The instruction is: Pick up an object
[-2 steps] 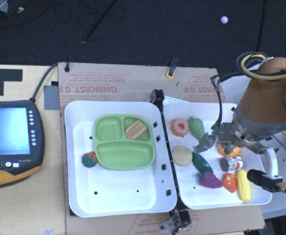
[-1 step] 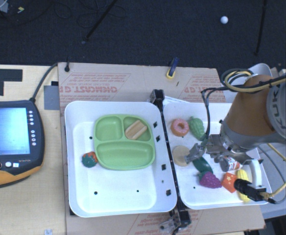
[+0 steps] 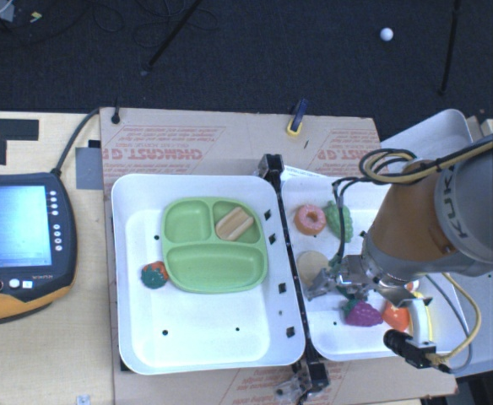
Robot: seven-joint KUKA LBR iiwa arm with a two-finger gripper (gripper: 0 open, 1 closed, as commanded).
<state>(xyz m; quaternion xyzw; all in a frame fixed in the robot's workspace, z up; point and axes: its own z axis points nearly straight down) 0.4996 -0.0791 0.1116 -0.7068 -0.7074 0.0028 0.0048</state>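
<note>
One camera hangs above the bench [image 3: 52,378], fixed, looking down at a slant. Both white bins sit in the lower middle of the frame, the left bin [image 3: 137,310] fully seen, the right bin [image 3: 331,344] partly covered by the arm [image 3: 424,218] coming in from the right edge. Dark floor [image 3: 230,40] fills the top of the frame. A handheld control screen [image 3: 18,234] lies at the left edge. It stands back enough to take in both bins at once.

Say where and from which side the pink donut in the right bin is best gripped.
Likely from straight above, fingers across the ring of the pink donut. It lies flat, showing its hole, with bare floor of the right bin on its left; green leafy toy crowds its right.
</note>
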